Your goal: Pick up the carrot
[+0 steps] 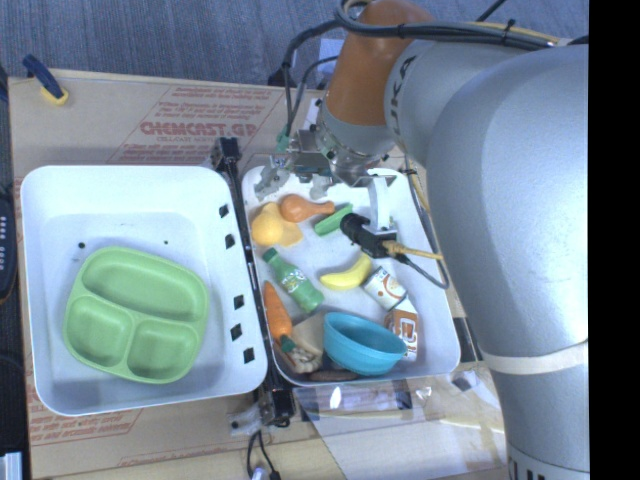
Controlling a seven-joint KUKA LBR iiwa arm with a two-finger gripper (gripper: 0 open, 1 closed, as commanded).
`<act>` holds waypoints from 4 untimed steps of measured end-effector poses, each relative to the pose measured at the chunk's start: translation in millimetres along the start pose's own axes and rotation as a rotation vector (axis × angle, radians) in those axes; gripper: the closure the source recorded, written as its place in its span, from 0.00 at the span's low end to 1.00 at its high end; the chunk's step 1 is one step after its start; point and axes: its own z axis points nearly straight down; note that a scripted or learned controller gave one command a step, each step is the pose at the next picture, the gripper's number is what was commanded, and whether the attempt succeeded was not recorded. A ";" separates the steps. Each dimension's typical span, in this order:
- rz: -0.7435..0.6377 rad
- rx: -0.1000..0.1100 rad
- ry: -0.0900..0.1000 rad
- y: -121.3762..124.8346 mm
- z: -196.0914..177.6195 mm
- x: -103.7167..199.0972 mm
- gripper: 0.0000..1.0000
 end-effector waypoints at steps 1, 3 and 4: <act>0.089 0.019 -0.004 -19.5 5.6 -5.6 0.00; 0.309 0.014 -0.005 14.8 107.2 -75.4 0.00; 0.297 0.019 -0.004 15.4 96.0 -73.9 1.00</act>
